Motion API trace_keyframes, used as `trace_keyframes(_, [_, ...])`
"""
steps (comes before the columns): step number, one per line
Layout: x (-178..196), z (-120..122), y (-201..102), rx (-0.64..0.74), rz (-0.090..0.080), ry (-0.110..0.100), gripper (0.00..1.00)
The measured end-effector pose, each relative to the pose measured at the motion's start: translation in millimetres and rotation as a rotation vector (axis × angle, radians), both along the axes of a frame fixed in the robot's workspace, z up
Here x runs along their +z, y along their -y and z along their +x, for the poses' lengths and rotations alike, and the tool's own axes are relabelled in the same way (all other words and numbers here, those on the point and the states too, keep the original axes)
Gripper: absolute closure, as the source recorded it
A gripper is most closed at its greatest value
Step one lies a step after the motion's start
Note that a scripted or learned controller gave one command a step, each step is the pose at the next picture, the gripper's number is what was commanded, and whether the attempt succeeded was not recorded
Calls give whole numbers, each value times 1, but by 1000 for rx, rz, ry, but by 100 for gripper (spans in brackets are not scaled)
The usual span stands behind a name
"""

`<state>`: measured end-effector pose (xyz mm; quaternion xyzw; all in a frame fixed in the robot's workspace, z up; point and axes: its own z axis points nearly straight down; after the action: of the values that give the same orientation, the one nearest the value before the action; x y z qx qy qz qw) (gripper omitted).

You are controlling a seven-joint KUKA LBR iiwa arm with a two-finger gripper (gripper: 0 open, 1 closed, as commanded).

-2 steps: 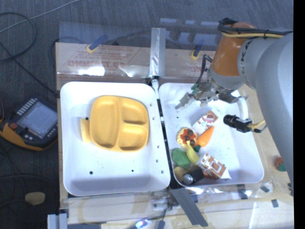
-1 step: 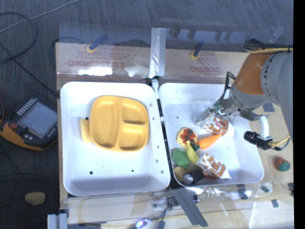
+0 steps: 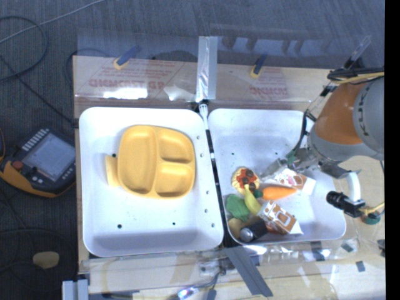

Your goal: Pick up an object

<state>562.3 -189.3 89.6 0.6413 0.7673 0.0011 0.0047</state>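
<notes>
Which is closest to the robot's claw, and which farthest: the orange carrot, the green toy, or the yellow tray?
1. Orange carrot, just left of the claw in the right bin.
2. Green toy, further left, near the bin's front corner.
3. Yellow tray, across in the left bin.

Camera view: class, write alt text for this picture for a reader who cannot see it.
A grey and orange robot arm reaches from the right over the right bin, its gripper low beside a heap of toy food in that bin's near half. The left bin holds a yellow divided tray.
</notes>
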Motion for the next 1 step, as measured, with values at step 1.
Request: trace_keyframes(1, [10,2,-2,2,2,6,100])
